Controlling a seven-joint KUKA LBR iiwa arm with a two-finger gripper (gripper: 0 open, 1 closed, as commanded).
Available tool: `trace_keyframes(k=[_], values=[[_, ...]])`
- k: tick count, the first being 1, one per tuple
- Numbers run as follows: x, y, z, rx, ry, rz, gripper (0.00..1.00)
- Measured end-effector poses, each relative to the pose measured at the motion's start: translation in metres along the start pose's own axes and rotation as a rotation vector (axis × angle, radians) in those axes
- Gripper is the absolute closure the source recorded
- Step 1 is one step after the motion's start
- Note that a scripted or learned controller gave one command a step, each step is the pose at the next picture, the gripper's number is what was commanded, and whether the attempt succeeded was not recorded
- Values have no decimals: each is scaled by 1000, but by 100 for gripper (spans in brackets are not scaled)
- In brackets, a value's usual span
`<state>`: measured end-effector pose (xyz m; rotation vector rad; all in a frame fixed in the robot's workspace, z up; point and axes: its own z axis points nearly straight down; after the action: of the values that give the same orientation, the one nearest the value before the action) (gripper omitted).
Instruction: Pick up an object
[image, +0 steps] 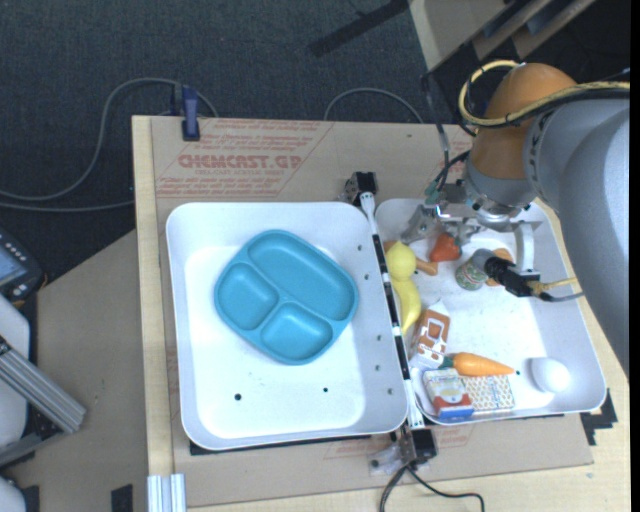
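Left to right: we see the left bin (200, 400) holding a blue divided plate (286, 295), lying flat, well clear of the arm. Across the divider, the right bin (580, 385) carries the clutter. A yellow banana (404, 282) lies along the divider, long axis running up-down in the view. Below it sit a small orange-and-white carton (431, 336), a carrot (480, 365) lying left-right, a flat snack box (466, 393) and a white egg-like ball (549, 374) near the front corner.

At the far end of that bin the gripper (462, 243) hangs low over a small red-orange item (443, 246), with a greenish can (470, 274) just beside it, toward us. We cannot tell whether the fingers are apart or together; the wrist body hides them. Nothing visibly sits between them.

We judge the red-orange item the likely target: it lies right under the gripper, slightly left, the can a touch nearer us. Its long axis is too small to read.
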<state>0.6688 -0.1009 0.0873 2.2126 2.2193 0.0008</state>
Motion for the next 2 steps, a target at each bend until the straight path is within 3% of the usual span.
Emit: trace_keyframes(k=[1, 2], values=[[1, -1, -9, 1, 4, 2, 100], [85, -30, -104, -1, 7, -5, 100]])
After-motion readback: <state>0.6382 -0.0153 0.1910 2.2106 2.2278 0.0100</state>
